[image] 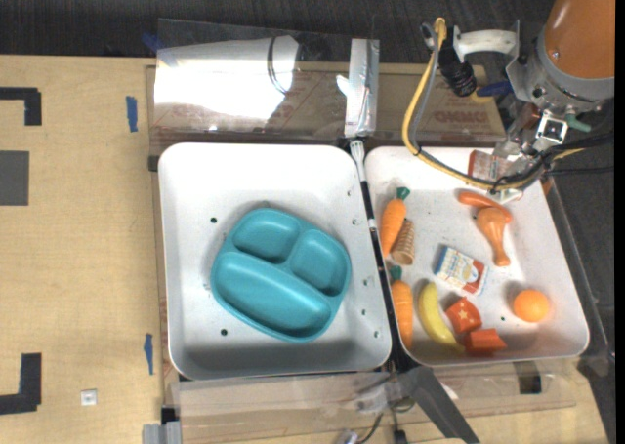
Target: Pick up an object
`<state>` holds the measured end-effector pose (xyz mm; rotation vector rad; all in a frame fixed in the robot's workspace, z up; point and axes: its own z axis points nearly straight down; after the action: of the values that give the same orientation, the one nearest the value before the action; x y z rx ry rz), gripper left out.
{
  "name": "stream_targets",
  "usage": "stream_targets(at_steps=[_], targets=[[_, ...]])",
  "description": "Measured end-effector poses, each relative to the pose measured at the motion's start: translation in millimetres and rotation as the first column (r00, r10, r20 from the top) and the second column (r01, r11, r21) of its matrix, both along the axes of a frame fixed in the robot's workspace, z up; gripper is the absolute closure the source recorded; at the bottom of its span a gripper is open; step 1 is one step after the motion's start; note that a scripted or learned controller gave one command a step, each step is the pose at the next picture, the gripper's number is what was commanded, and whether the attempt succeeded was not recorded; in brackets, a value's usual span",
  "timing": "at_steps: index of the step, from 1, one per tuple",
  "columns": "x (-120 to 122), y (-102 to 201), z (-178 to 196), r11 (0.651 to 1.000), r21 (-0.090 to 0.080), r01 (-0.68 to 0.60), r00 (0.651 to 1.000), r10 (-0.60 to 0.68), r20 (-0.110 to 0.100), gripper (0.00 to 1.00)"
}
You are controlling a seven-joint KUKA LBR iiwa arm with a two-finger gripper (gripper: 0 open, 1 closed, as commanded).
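Target guess: the small red-and-white packet (pixel 485 165) at the far edge of the right bin (pixel 571 320), directly under the gripper (pixel 515 161). That's a judgement from where the tool sits; the task names no specific item. Packet looks like thin printed card or foil: light, a bit crushable, likely slick on the faces. Best taken across its narrow sides, low force.

Can't tell whether the jaws are spread or pressed together; cables and the wrist housing cover them. No object seen between them, so no hold claimed.

Just nearside of the packet: orange chicken drumstick (pixel 494 229), toy plastic by the look, stiff, light; the narrow bone end is the easy grip. A thin orange-red piece (pixel 476 200) lies between packet and drumstick, too small to identify.

Further from the packet, toward the bin's near wall:
- small carton (pixel 459 269), tilted, boxy, easy flat sides
- orange ball-shaped fruit (pixel 531 305), round, will roll out of a pinch
- banana (pixel 435 313), red pepper-like piece (pixel 464 316), orange block (pixel 485 340), clustered and touching, so risk of a double grab
- two carrots (pixel 393 222) along the wall next to the left bin (pixel 186 179), with a waffle-textured cone (pixel 403 243) beside them

Left bin holds a teal divided plate (pixel 281 272). Yellow cable (pixel 422 105) loops off the arm above the packet.
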<state>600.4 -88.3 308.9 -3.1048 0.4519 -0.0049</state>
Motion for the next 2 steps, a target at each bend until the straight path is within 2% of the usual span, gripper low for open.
stream_targets(at_steps=[1, 2], targets=[[1, 5, 11, 1.000, 0.006, -0.006, 1.000, 0.006, 0.004, 1.00], [-36, -34, -118, 0.996, 0.004, -0.089, 0.996, 0.089, -0.009, 1.00]])
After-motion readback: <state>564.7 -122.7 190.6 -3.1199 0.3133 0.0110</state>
